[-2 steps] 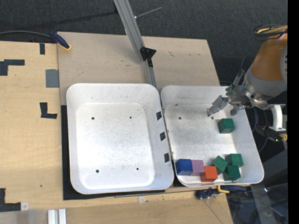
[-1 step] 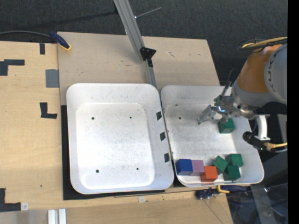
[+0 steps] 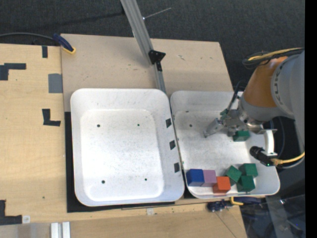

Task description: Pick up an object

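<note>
My gripper (image 3: 219, 127) hangs over the middle of the right bin (image 3: 198, 108), under the grey arm with its orange band (image 3: 258, 90). A small green block (image 3: 241, 135) shows just to the right of the gripper, partly hidden under the wrist; I cannot tell whether it is held or lying on the bin floor. Along the bin's front edge lie a blue block (image 3: 195, 177), a purple block (image 3: 209, 176), an orange block (image 3: 223, 184) and three green blocks (image 3: 246, 183) bunched together.
The left bin (image 3: 119, 148) stands beside the right one, their rims touching. A slanted metal pole (image 3: 141, 29) runs from the top down to the gap between the bins. A cable (image 3: 287, 158) loops at the arm's right.
</note>
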`<control>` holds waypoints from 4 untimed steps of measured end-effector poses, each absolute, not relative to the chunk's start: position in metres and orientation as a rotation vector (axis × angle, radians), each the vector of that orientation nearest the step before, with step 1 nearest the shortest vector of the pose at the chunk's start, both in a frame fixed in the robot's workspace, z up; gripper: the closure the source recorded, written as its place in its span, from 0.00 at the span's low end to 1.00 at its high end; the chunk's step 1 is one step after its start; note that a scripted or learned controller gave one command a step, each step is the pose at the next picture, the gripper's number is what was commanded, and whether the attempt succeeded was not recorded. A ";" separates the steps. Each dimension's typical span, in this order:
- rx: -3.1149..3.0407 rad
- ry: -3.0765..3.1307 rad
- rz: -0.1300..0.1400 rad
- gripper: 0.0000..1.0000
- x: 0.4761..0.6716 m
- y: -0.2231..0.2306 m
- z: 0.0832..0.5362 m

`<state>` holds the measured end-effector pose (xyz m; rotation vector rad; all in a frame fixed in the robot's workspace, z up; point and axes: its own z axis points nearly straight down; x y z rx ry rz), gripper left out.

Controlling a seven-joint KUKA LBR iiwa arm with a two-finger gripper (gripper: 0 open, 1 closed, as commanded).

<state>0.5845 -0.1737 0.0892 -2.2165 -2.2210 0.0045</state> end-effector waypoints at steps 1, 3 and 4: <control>-2.215 -2.223 0.001 1.00 0.585 -0.173 0.101; -2.223 -2.227 -0.004 1.00 0.580 -0.179 0.209; -2.213 -2.228 -0.002 1.00 0.603 -0.124 0.209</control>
